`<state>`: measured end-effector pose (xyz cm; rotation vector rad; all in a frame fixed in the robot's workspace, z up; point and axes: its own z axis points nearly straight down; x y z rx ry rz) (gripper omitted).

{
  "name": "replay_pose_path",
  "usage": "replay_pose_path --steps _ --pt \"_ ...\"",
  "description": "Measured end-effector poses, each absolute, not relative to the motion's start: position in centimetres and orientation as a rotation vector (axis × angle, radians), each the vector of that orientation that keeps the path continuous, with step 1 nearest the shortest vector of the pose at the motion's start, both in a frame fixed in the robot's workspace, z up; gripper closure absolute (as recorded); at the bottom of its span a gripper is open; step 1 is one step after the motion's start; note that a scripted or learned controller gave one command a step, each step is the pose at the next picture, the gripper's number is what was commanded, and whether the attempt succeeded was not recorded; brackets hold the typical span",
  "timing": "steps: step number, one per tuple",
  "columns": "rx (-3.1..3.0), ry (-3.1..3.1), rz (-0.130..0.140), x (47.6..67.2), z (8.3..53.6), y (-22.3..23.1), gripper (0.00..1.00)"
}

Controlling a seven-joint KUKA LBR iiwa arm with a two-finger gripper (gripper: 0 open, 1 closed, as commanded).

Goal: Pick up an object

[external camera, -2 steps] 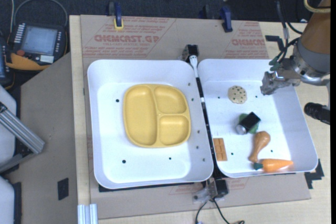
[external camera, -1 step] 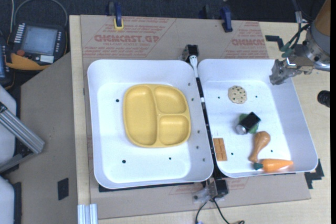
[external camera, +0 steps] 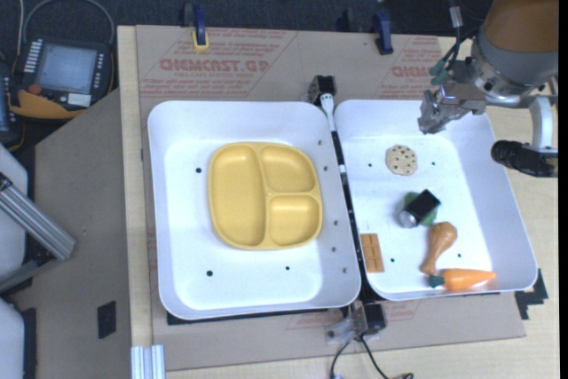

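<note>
The jaws (external camera: 432, 122) hang over the right bin's (external camera: 501, 182) far edge; whether they are clenched, I cannot tell. The cookie (external camera: 401, 159) lies just below-left of them, black block (external camera: 420, 208), drumstick (external camera: 437, 245) and carrot (external camera: 467, 279) further down.

KUKA iiwa arm (external camera: 524, 22): rounded grey housing with a broad orange band above the wrist. Black cables run along its side. The gripper (external camera: 432, 115) is a compact grey metal assembly.
</note>
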<state>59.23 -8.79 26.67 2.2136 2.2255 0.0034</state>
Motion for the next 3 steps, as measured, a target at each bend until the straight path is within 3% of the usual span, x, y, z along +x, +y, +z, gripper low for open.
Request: replay_pose_path --steps 2,3 --pt "2.214 2.226 0.005 62.3 25.8 1.9 1.0" --pt "2.217 2.23 -0.001 62.3 24.6 7.6 1.0"
